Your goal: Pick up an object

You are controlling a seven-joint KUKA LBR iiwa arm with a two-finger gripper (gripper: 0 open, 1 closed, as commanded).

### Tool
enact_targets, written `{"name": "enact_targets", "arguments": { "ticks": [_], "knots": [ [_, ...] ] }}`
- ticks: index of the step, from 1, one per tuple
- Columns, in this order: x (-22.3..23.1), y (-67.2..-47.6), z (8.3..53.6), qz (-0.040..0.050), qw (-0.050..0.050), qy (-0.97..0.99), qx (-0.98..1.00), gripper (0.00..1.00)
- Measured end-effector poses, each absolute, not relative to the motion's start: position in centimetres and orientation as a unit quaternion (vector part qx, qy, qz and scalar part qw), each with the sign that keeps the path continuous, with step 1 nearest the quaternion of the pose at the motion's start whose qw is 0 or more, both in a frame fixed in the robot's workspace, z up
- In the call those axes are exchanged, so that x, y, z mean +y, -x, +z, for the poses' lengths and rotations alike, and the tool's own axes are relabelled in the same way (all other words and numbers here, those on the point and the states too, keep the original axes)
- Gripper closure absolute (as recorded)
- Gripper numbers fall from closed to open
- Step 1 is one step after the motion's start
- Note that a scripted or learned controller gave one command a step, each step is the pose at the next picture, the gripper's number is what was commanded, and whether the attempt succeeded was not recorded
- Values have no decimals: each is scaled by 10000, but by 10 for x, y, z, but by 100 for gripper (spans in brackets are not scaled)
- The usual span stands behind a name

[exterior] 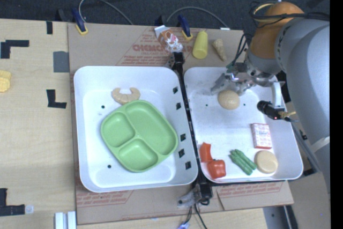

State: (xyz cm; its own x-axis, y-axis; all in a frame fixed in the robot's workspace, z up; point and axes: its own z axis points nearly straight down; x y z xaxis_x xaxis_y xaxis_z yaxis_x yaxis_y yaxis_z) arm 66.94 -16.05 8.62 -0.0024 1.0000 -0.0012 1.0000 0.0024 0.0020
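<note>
The arm reached in over the right bin, its gripper low above the far part of that bin. The green divided plate lay well to the gripper's left in the other bin, a croissant-shaped piece beside it. The tan round ball sat just under the gripper, touching or nearly so; whether it was grasped could not be told, nor how the gripper stood. Judged, the step was the approach or grasp; next called for closing squarely on the ball, then lifting.
</note>
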Motion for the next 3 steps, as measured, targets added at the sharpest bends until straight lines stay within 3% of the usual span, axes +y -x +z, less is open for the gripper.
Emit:
{"name": "enact_targets", "arguments": {
  "ticks": [1, 2, 3],
  "knots": [
    [-130, -658, 86, -1, 12, -7063, 7079, 0],
    [-130, -659, 96, 1, 21, -7060, 7082, 100],
    [-67, -630, 184, 0, -4, -7062, 7080, 100]
  ]
}}
